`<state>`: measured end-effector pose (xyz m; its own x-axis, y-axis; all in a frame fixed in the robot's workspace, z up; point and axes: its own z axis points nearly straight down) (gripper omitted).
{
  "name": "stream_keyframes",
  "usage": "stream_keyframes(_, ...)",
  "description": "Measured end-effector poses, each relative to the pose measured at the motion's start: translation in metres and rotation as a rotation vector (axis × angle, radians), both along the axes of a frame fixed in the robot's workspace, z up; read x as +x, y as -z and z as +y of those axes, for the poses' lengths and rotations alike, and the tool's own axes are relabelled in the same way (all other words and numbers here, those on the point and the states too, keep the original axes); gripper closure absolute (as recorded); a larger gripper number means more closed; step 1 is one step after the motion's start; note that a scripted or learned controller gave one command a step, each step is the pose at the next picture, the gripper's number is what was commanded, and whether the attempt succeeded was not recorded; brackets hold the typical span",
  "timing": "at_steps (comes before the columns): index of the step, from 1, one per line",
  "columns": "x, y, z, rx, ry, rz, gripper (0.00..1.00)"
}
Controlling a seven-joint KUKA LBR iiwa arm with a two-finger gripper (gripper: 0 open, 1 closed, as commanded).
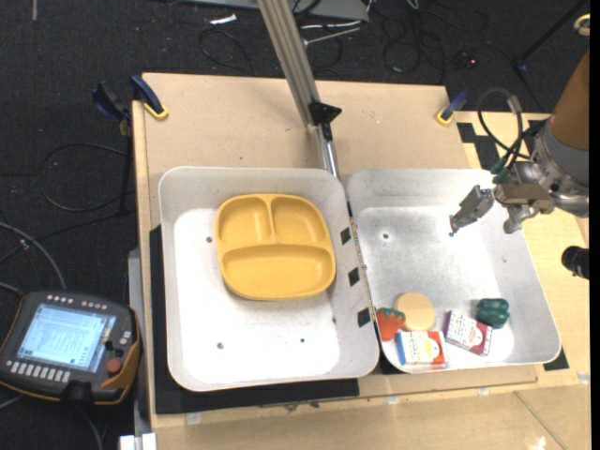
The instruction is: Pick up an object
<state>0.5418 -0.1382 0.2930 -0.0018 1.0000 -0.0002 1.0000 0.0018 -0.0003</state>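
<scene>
The left shallow white bin (187, 279) holds a yellow three-compartment plastic plate (276, 246), lying flat toward its far side. The right shallow white bin (441, 251) has its things gathered at the near edge: a small red-and-orange toy (390, 322), a tan round disc (415, 309), a red-and-white carton (421, 348), a pink-and-white carton (467, 332) and a dark green lump (493, 312). The two-finger gripper (492, 212) hangs over this bin's far right part, fingers spread apart with nothing between them, well apart from the objects.
</scene>
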Motion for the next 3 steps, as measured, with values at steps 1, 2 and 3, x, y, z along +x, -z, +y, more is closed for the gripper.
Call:
stream_keyframes(1,0.000,0.000,0.000,0.000,0.001,0.000,0.00)
stream_keyframes(2,-0.007,0.062,0.001,0.001,0.003,0.006,0.00)
stream_keyframes(3,-0.009,0.106,0.005,0.001,0.002,0.005,0.00)
